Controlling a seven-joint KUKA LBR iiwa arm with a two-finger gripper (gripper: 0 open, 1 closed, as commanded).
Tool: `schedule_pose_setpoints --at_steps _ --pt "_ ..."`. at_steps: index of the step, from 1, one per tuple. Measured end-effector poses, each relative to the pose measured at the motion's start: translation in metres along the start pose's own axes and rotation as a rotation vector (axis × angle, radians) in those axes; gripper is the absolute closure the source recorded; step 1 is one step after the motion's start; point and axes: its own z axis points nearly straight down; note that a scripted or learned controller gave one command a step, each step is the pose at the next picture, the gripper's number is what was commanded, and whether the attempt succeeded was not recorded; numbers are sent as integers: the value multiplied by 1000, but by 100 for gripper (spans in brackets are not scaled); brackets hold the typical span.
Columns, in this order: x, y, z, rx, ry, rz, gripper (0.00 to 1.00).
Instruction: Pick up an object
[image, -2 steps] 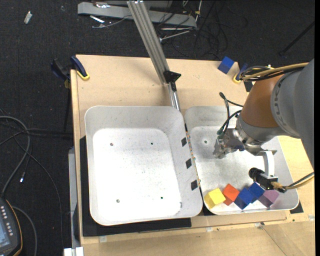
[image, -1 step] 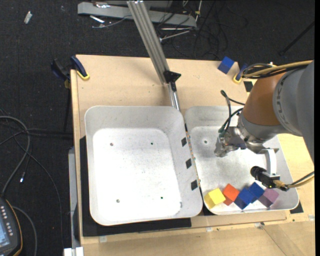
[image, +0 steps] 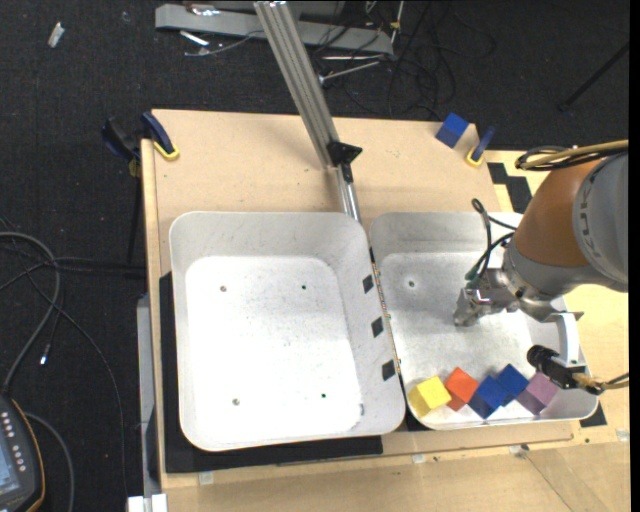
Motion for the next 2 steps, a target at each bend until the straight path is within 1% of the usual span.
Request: schedule_pose_setpoints --at_steps 1,2 --pt "4 1 -1 -1 1 -5 0" --pt "4 1 -1 -1 1 -5 0"
